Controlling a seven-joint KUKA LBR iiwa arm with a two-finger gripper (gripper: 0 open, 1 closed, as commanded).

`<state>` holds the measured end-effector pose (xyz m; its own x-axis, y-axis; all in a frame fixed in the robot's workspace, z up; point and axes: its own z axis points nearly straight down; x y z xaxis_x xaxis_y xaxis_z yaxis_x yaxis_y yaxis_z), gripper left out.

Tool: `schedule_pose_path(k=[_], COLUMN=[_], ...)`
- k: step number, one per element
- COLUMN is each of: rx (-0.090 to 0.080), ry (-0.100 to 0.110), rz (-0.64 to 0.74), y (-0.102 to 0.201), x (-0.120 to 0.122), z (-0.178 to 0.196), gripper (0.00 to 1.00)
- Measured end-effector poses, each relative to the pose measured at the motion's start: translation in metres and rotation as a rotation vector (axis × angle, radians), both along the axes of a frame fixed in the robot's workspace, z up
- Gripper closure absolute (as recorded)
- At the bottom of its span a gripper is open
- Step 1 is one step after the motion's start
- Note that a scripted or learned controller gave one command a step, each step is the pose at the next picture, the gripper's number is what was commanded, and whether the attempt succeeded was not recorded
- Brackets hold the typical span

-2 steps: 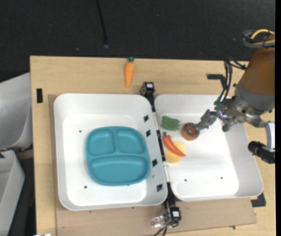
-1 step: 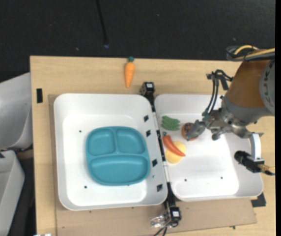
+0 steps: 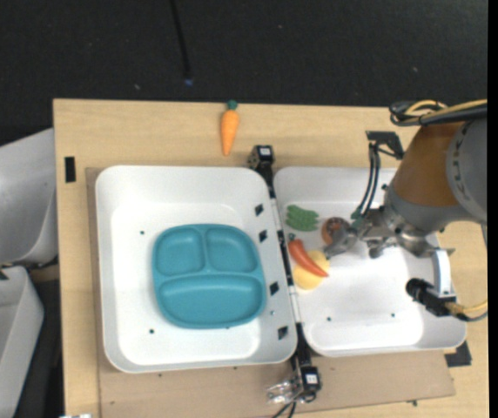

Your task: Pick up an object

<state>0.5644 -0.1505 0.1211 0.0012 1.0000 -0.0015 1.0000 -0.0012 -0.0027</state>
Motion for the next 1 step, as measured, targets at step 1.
schedule_pose_path(k=[1], rx=[0.0], ry=[-0.001], rz=[-0.002], y=[-0.0012], x=[-0.0001], z=[-0.0212], gripper=[0.0])
